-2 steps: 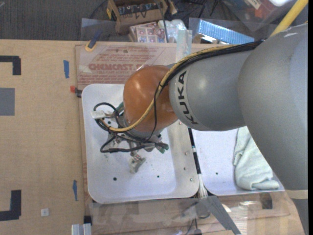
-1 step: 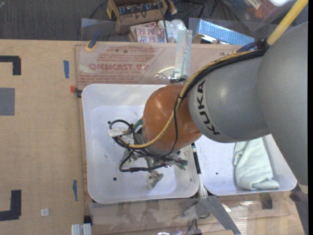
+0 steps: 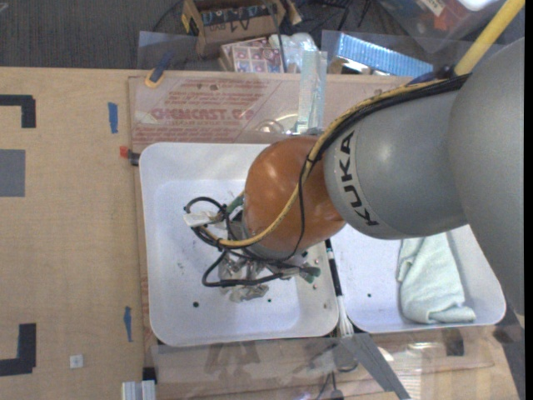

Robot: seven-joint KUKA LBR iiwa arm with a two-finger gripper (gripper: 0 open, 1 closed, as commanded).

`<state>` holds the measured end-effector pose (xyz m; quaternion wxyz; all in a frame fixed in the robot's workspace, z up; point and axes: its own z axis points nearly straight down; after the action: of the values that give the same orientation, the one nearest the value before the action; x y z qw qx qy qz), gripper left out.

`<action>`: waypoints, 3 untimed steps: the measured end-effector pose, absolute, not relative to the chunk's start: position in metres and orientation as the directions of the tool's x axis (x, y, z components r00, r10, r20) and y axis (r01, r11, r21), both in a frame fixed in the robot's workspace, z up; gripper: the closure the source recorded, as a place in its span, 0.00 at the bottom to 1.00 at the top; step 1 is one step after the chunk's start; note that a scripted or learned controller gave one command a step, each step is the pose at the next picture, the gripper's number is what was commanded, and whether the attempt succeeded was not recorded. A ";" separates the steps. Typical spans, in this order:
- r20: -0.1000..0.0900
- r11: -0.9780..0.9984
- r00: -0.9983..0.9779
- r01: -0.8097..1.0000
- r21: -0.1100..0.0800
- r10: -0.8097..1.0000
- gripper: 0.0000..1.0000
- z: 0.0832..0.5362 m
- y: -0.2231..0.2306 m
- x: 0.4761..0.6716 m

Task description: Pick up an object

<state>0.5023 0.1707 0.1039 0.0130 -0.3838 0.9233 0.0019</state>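
Two shallow white bins stand side by side on the wooden table point(image 3: 67, 248): the left bin point(image 3: 166, 307) and the right bin point(image 3: 487, 307). One grey arm point(image 3: 433, 148) with an orange band reaches down into the left bin, and the jaws point(image 3: 241, 277) sit low near its middle among black cables; whether they are apart or together I cannot tell. One pale green cloth point(image 3: 429, 286) lies in the right bin.

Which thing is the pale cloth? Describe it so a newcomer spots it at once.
Start at the two white bins side by side and take the right bin, partly under the grey arm. The pale green cloth lies bunched along its lower left part. It is the soft, folded item there, unlike the wiry end effector over the left bin.
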 end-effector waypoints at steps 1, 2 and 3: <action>-0.019 0.754 -0.754 -0.656 -0.004 -0.656 1.00 0.093 0.159 0.585; -0.018 0.739 -0.739 -0.674 -0.002 -0.674 1.00 0.093 0.204 0.512; -0.021 0.850 -0.849 -0.527 -0.003 -0.527 1.00 0.093 0.221 0.671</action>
<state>0.6711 0.2208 0.0929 0.0103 -0.2742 0.9616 0.0014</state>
